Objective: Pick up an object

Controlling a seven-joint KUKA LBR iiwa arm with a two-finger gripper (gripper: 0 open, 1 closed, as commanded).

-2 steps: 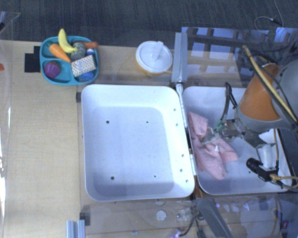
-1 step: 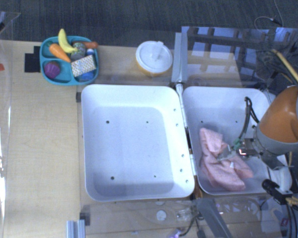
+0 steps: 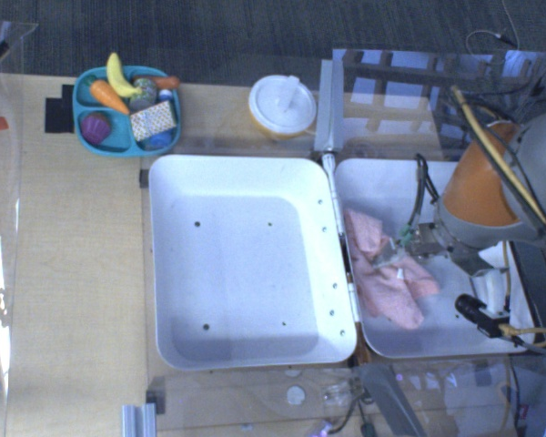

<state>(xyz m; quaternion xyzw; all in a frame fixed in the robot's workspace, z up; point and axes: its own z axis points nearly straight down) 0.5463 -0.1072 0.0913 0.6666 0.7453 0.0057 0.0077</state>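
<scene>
Hovering my claw [image 3: 406, 251] low over the pink cloth [image 3: 385, 271] crumpled in the right bin [image 3: 382, 335], touching its top. Nothing is lifted yet; whether I grip it, I cannot tell.

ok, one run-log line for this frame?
phase: grasp attempt | end effector: low over pink cloth | cloth: crumpled in right bin | left bin: no contact | hold: unconfirmed
</scene>
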